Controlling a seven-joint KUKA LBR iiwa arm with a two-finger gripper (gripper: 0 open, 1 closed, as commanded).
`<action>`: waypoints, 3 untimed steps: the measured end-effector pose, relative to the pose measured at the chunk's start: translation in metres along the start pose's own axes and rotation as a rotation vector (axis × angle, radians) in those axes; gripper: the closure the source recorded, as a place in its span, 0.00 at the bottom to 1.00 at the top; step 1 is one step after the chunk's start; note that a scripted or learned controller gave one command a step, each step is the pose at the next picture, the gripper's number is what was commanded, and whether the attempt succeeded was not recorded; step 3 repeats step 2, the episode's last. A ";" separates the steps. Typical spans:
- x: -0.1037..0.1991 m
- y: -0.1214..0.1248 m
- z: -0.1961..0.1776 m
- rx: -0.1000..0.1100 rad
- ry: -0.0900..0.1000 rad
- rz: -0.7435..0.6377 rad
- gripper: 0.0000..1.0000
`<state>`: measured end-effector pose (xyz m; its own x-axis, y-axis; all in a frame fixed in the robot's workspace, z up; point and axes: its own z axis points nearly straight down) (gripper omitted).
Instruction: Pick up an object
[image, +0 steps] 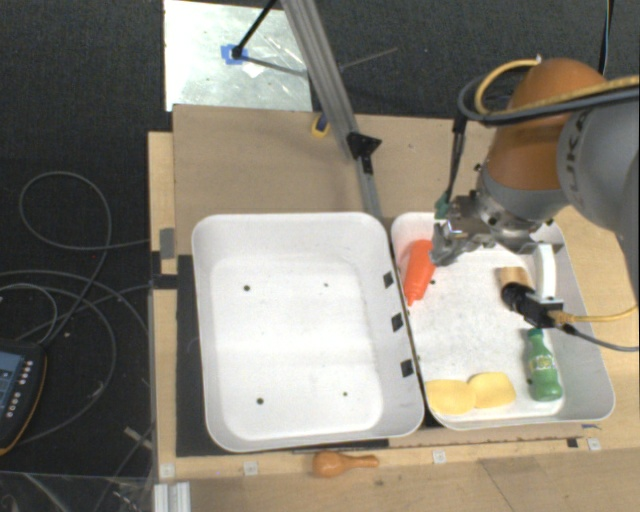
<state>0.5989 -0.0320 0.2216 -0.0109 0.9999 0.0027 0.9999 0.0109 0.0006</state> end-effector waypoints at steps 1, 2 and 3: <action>0.056 -0.010 -0.001 0.000 0.000 0.000 1.00; 0.110 -0.006 -0.016 -0.002 0.000 0.000 1.00; 0.110 -0.006 -0.016 -0.002 0.000 0.000 1.00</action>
